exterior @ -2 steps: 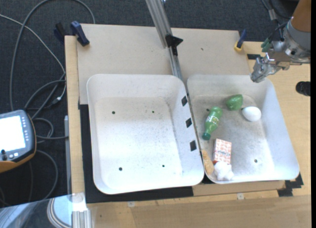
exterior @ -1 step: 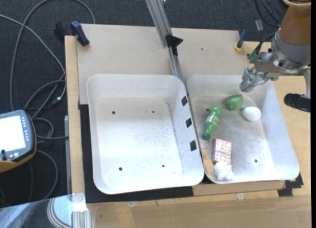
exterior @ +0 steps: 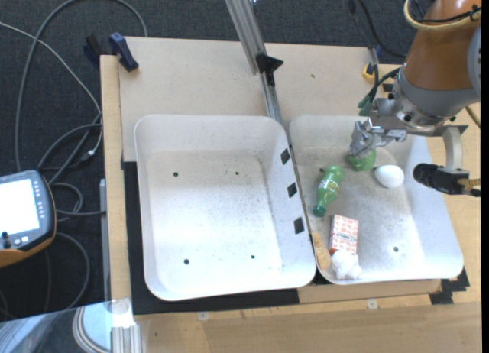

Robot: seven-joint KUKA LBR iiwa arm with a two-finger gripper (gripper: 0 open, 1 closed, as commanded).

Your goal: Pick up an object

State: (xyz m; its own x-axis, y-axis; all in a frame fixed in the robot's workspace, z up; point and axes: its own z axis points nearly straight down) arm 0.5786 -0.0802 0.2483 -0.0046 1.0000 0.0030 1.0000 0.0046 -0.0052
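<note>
Hovering claw: the gripper [exterior: 365, 145] hangs low in the right bin [exterior: 428, 256], near its far edge, tips down on a small green object [exterior: 364, 162]; I cannot tell how it is set.
Arm: grey, orange band [exterior: 451, 8] above the wrist, reaching in from the right.
Nearby: white egg-like ball [exterior: 390, 176] just beside the green object; green bottle [exterior: 328, 188] lying tilted, mid-bin.
Near edge: orange-and-white box [exterior: 344, 233], white lump [exterior: 348, 267] at the bin's near-left corner.
Left bin [exterior: 153, 191]: white, speckled.
Bench [exterior: 191, 76]: pale wood, blue clamp [exterior: 122, 50] at its far-left corner.
Floor: dark carpet, loose cables, a pendant [exterior: 23, 218] at left.
</note>
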